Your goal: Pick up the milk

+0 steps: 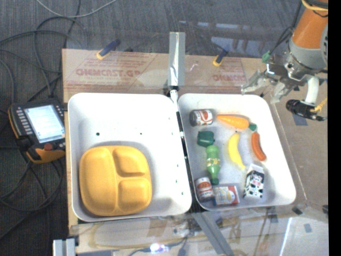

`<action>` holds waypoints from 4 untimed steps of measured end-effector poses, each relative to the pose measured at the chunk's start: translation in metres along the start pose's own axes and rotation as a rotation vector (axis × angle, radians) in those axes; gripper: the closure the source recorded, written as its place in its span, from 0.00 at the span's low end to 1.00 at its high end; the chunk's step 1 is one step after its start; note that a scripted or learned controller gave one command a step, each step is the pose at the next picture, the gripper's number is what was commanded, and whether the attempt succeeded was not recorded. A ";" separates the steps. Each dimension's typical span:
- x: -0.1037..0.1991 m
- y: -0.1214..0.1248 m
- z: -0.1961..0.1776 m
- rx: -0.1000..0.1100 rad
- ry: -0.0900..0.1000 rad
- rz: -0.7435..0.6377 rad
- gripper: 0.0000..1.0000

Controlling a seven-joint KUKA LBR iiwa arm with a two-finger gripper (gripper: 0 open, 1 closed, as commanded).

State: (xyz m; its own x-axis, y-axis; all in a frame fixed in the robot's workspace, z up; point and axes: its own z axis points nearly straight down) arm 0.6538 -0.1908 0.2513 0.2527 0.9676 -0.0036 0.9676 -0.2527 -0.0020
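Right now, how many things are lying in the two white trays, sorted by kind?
Cans: 2, one at the far end of the right bin, one near
Play food: 3, carrot, banana, sausage
Green items: 2, bottle, small green piece
Cartons and boxes: 2, milk, flat box
Yellow divided plate: 1, in the left bin
Total: 10

Red print runs across the brown cardboard sheet (122, 71) lying under the far ends of the two bins — it looks like "CHEMCAST.GP", though the letters are faint. A second patch of the same red lettering shows on the cardboard to the right, too blurred to read. The milk carton (254, 183) bears a black-and-white cow picture — no words on it can be made out.
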 end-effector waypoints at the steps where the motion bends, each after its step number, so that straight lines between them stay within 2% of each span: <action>1: -0.028 -0.056 0.031 0.001 0.001 -0.100 0.00; 2: -0.043 -0.111 0.085 0.000 0.004 -0.272 0.00; 3: -0.063 -0.147 0.156 -0.004 0.010 -0.332 0.00; 4: -0.037 -0.138 0.161 -0.015 -0.003 -0.297 0.00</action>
State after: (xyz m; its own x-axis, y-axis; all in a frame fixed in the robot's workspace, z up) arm 0.5101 -0.1924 0.0906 -0.0414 0.9991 -0.0079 0.9991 0.0415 0.0110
